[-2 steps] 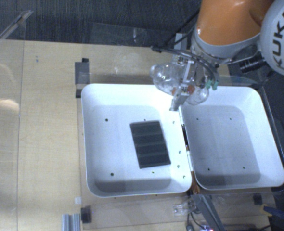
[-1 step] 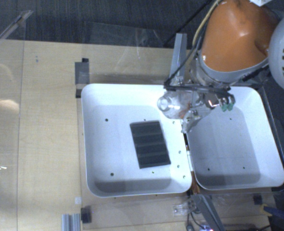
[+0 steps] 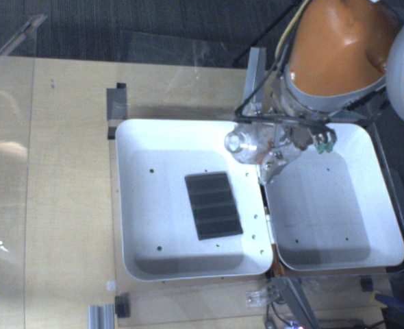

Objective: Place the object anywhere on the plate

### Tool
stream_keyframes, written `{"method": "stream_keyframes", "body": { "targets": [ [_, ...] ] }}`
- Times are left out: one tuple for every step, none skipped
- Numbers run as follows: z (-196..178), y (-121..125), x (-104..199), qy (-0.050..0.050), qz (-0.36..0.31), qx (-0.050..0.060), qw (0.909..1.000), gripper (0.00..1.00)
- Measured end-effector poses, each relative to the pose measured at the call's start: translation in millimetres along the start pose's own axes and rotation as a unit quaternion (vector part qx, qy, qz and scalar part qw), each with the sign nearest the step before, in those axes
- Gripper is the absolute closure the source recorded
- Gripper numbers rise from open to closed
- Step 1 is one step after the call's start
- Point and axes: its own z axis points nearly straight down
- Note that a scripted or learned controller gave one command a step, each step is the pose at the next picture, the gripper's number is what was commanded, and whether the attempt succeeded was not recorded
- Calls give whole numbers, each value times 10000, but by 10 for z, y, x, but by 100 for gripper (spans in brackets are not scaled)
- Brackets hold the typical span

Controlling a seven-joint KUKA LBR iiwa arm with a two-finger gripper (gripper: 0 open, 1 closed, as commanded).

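Hovering over the bins' shared rim, hand (image 3: 274,157), grip unreadable; dark plate (image 3: 213,205) in left bin (image 3: 137,184).

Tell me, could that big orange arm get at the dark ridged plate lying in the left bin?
Probably yes. The dark plate lies flat in the left bin with bare white floor all around it and nothing on top. The end effector hovers near the divide between the bins, just up and right of the plate.

One fixed camera above the bench (image 3: 58,184), angled down over both white bins (image 3: 133,184).
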Motion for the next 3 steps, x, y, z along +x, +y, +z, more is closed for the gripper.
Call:
{"method": "stream_keyframes", "body": {
  "targets": [
    [-120, 7, -24, -48, 10, -1, 10000, 100],
    [-239, 13, -48, -97, 21, -3, 10000, 100],
    [-358, 17, -71, -145, 33, -5, 9999, 100]
  ]
}}
